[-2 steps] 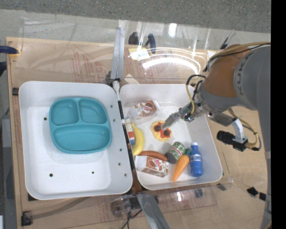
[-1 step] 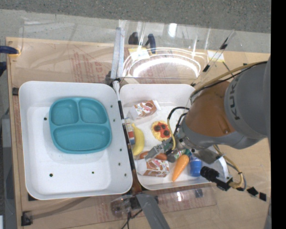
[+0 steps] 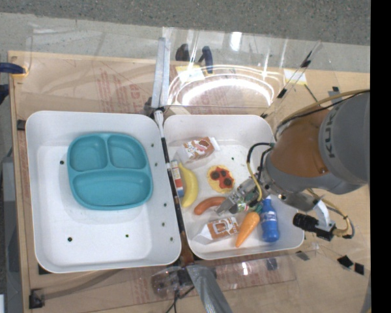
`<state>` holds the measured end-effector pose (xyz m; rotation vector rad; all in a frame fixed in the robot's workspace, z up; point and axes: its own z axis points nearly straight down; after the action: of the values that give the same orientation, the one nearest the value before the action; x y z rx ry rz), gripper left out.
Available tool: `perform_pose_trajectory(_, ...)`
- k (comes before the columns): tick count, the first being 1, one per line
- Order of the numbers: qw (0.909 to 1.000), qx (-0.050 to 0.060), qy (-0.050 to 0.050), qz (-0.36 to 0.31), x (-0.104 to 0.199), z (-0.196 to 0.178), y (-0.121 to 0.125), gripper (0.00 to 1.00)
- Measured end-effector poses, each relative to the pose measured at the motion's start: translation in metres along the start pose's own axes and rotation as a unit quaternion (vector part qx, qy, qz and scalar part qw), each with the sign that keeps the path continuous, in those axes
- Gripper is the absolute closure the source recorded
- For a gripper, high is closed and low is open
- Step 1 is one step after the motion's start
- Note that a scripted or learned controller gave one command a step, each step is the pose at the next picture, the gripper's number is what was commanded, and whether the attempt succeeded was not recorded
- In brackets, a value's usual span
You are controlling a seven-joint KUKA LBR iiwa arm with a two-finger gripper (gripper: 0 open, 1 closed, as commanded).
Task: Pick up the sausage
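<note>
Sausage (image 3: 209,205) lies just left of the gripper (image 3: 238,201); grip state unclear

Sausage (image 3: 209,205) lies just left of the gripper (image 3: 238,201); carrot (image 3: 247,229) and bottle (image 3: 269,220) lie before it.

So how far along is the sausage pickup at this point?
Done: the gripper has reached the right bin, beside the sausage. In hand: nothing visibly; the sausage lies on the bin floor near the banana. Left: grasp it and lift.
</note>
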<state>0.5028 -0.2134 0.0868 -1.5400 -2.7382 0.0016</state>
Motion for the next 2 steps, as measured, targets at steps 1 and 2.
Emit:
perform_pose_trajectory(1,0.9912,0.002,0.002,0.132,0.063,0.001,0.04,0.0)
perform_pose_trajectory(2,0.9913,0.003,0.002,0.132,0.062,-0.01,0.039,1.0)
